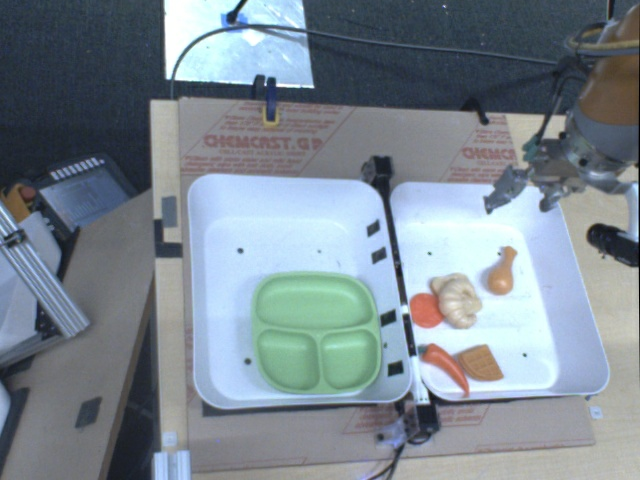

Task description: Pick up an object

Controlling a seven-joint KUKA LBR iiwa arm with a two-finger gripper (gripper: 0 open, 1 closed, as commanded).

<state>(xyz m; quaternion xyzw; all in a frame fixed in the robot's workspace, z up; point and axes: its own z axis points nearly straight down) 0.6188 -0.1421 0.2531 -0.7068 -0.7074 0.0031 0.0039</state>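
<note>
My gripper [523,197] hangs over the far edge of the right bin [570,268], fingers spread apart with nothing between them. Well below it in that bin lie several toy foods: an orange drumstick [502,270], a beige garlic bulb [458,298] touching a red tomato slice [427,310], a red chili pepper [446,366] and a brown bread piece [481,362]. The drumstick is the nearest to the gripper, a little toward the front.
The left bin [230,228] holds a green divided plate [315,330]. A black divider [393,268] with clips runs between the bins. Cardboard lies under both bins. A metal plate and cable sit at the back, equipment at the left.
</note>
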